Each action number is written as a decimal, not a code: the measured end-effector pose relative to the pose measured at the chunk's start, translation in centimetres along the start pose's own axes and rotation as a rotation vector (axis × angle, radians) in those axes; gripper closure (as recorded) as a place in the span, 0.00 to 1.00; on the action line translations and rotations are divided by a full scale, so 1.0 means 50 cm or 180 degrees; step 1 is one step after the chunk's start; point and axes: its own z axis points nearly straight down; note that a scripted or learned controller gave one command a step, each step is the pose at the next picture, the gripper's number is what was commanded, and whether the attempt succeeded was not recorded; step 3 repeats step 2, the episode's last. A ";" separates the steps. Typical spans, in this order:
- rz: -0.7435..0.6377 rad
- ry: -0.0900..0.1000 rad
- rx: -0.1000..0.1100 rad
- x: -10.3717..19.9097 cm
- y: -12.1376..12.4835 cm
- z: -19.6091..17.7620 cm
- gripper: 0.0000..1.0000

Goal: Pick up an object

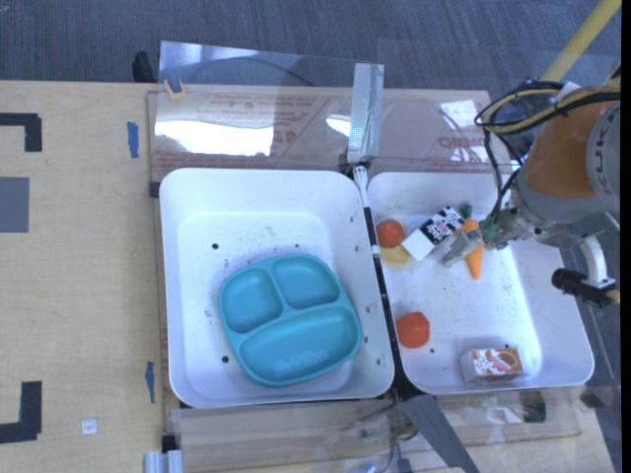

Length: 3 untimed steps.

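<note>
My gripper [463, 246] reaches in from the right and hangs low over the upper middle of the right bin [552, 358]. An orange carrot-shaped piece [475, 262] lies right at its tip, and a black-and-white carton [440, 231] lies just to its left. Further left, by the bin's wall, are an orange ball [391, 232] and a yellow piece [396, 255]. A red ball [413, 329] rests at the bin's lower left. A small orange-and-white box [490, 363] lies near the front edge.
The left bin [187, 215] holds a blue divided plate [289, 318]. A clear upright panel [256, 116] stands behind both bins. The arm's orange band [562, 156] looms over the right bin's far right corner.
</note>
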 end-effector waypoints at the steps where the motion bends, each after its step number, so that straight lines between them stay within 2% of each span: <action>1: 0.0014 -0.0016 -0.0007 -0.006 -0.001 -0.023 1.00; 2: 0.0197 -0.0006 -0.0008 0.034 0.034 -0.216 1.00; 3: 0.0197 -0.0006 -0.0008 0.034 0.034 -0.216 1.00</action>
